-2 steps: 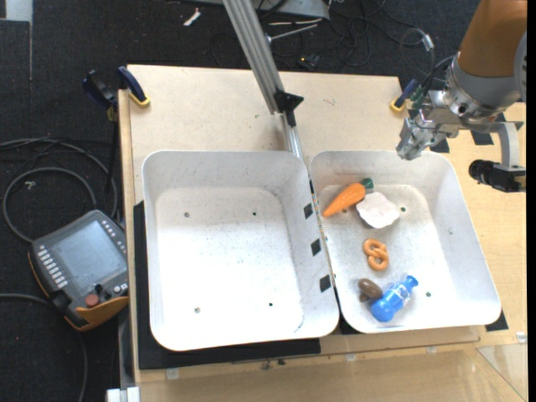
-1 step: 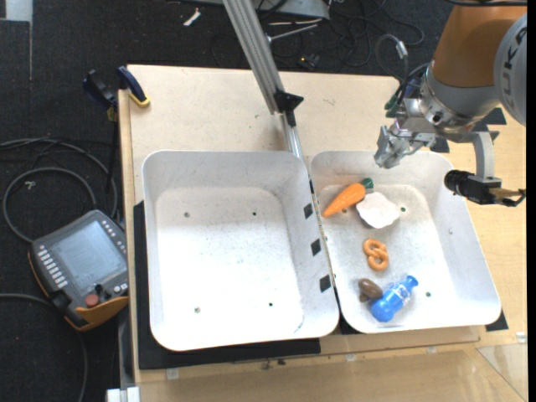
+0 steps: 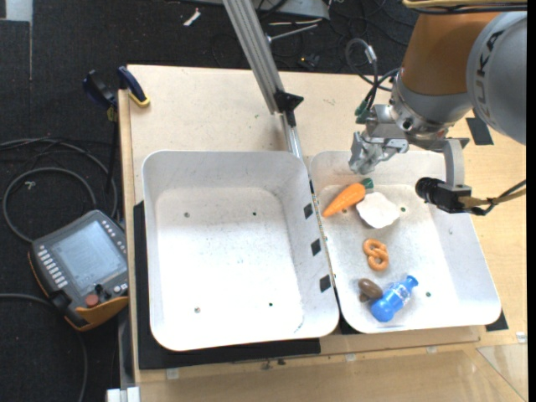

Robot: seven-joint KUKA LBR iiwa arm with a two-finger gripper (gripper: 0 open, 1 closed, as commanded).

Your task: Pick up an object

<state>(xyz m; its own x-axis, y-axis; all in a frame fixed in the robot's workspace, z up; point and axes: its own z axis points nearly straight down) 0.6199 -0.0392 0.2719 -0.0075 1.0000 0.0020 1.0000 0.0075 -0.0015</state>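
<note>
The pincer [image 3: 367,159] hangs over the far edge of the right bin [image 3: 469,262]; from here I can't tell whether it is parted or closed. The carrot [image 3: 344,199] lies just below it, toward the near-left, with its long axis slanting from the green top nearest the pincer down to the tip by the divider. The white object [image 3: 378,211] sits just beside the carrot.

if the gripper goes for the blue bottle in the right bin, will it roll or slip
Likely yes. The blue bottle lies on its side and looks rounded, so a nudge could roll it. Its surface looks like smooth plastic, so it may slip. It seems small and probably light, and the brown object lying close could get bumped.
</note>
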